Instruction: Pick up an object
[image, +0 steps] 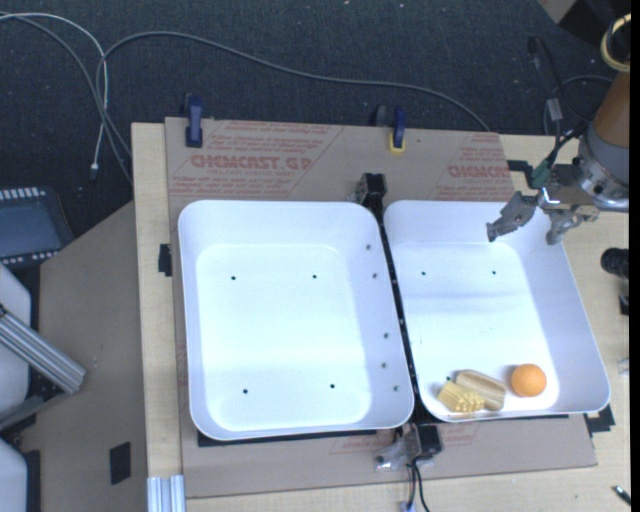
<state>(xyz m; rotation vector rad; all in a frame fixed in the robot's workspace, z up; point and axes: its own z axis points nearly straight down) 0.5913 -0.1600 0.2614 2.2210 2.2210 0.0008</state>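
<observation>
open jaws (528, 228) hang over right bin's (570, 300) far edge

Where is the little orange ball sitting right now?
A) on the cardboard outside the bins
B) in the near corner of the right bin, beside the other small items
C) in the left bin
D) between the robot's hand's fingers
B: the orange ball lies in the near part of the right bin, just right of a bread roll and a yellow corn piece, far from the hand.
</observation>
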